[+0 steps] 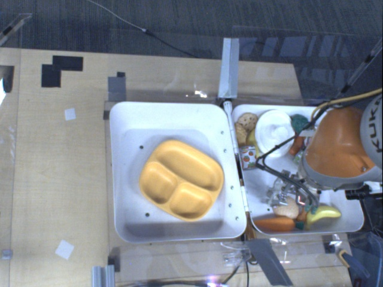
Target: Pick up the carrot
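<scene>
1. Camera view looks down at a slant on two shallow white bins side by side: the left bin (pixel 119 160) and the right bin (pixel 353 220).
2. A yellow divided tray (pixel 179 178), with three compartments, lies tilted in the middle of the left bin.
3. The arm (pixel 338 145) (grey, with a broad orange band) reaches in from the right and hangs over the right bin, covering much of it.
4. The gripper (pixel 290 196) is low in the right bin's near half, over a pale rounded item (pixel 286 209). Cables and metal parts clutter it, so I cannot tell how it is set or whether it grips anything.
5. The carrot (pixel 275 223) lies along the right bin's near wall, just below the gripper and beside the pale item; it rests on the bin floor.
6. A yellow banana (pixel 323 214) lies just right of the carrot.
7. At the far end of the right bin sit a white bowl (pixel 275 130), a cookie (pixel 245 124), a green item (pixel 299 123) and a small printed box (pixel 248 157).
</scene>
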`<control>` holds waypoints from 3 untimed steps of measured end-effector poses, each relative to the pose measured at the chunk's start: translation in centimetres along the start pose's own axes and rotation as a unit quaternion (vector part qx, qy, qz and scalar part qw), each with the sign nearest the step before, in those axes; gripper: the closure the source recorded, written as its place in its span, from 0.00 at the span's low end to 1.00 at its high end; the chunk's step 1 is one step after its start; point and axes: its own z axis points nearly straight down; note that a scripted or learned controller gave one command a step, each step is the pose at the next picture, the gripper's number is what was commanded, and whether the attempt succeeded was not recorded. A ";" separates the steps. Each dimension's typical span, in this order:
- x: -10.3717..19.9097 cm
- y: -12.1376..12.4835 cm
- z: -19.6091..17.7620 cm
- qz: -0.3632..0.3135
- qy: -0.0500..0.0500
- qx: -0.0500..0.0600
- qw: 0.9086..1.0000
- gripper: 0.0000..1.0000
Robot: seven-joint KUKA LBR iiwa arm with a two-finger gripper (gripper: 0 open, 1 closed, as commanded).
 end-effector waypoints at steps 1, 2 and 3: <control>-2.7 -9.1 -4.2 -0.120 -0.001 0.002 0.993 1.00; -2.8 -5.8 -0.5 -0.093 -0.002 0.001 0.996 1.00; -6.6 2.1 0.4 -0.045 -0.005 -0.002 0.999 1.00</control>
